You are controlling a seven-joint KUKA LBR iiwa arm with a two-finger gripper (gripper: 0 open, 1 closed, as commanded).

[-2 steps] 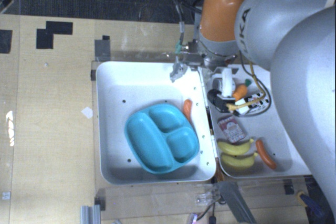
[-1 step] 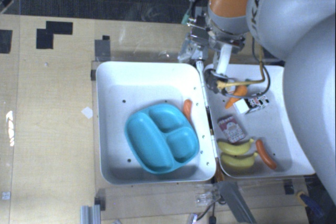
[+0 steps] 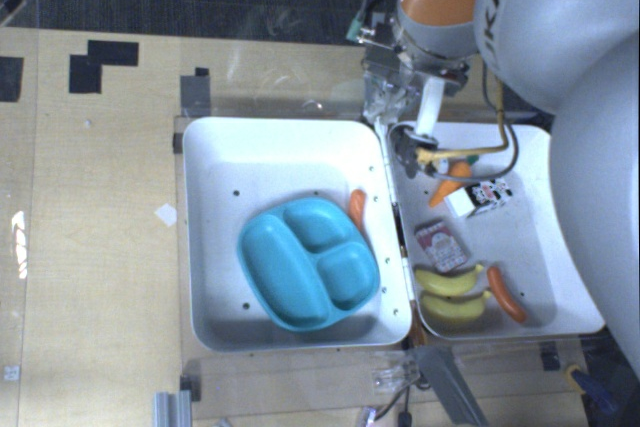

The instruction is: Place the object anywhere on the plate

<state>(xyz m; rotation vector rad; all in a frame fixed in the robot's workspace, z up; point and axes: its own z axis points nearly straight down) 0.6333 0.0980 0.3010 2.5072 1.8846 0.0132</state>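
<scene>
Jaws hung up and right of the plate (image 3: 305,260), over the bin wall (image 3: 393,225); clenched or released, could not tell. Likely target was the carrot (image 3: 447,187), right of the plate beyond the jaws and just beside them. It was small, orange, tapered; long axis slanted, tip down toward the plate.

Pale bench (image 3: 90,265), white bin L (image 3: 215,175), white bin R (image 3: 545,245), adjacent
</scene>
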